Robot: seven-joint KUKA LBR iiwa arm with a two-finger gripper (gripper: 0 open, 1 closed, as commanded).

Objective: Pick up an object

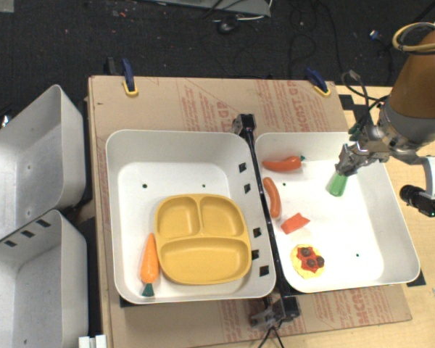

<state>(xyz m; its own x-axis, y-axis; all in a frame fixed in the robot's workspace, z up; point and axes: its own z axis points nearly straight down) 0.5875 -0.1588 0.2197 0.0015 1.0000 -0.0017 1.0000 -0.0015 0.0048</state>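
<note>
green cylinder [337, 185] between gripper [347, 161] fingers | near right bin [399, 216] far wall

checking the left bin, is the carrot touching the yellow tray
Touching: the camera view shows the carrot lying against the yellow tray's left edge, no gap visible.

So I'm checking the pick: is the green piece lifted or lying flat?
Lifted: the green piece hangs tilted between the gripper fingers over the right bin.
</note>
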